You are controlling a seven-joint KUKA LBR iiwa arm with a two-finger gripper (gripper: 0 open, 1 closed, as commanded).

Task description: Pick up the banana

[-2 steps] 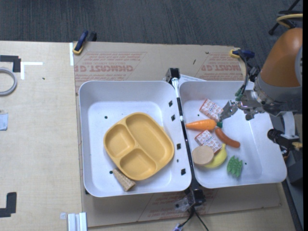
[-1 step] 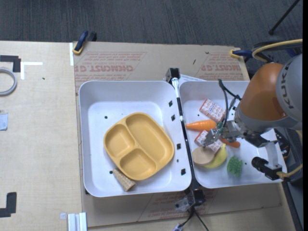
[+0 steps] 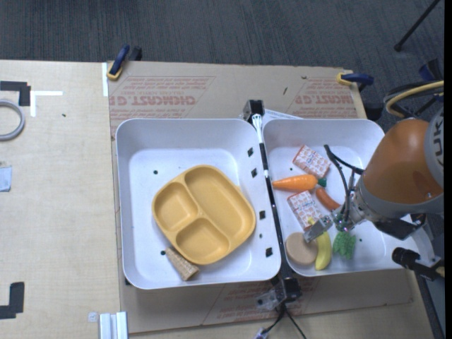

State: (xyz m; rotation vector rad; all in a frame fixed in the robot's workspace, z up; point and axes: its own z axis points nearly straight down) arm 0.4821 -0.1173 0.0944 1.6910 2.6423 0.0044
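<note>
At the near edge of the right bin (image 3: 367,136) the banana (image 3: 323,252) lies close to the front wall, small and yellow, its length running roughly front to back. It touches a round tan disc (image 3: 299,250) on its left, and a green leafy piece (image 3: 344,245) sits just beside it on the right. The gripper (image 3: 319,228) hangs right over the banana's far tip — whether its fingers are parted or closed on anything cannot be told from this slant, since the tips blur into the objects beneath. The grey arm with its orange band (image 3: 402,164) comes in from the right above this corner of the bin. A little farther back lie a patterned cracker packet (image 3: 303,206), a reddish sausage-like piece (image 3: 328,198) and an orange carrot (image 3: 295,183), then a second packet (image 3: 311,160) nearer the rear wall. In the left bin (image 3: 141,189) a tan wedge (image 3: 181,264) rests at the front, just touching a yellow divided plate (image 3: 203,214) — set at a slant in the middle.
</note>
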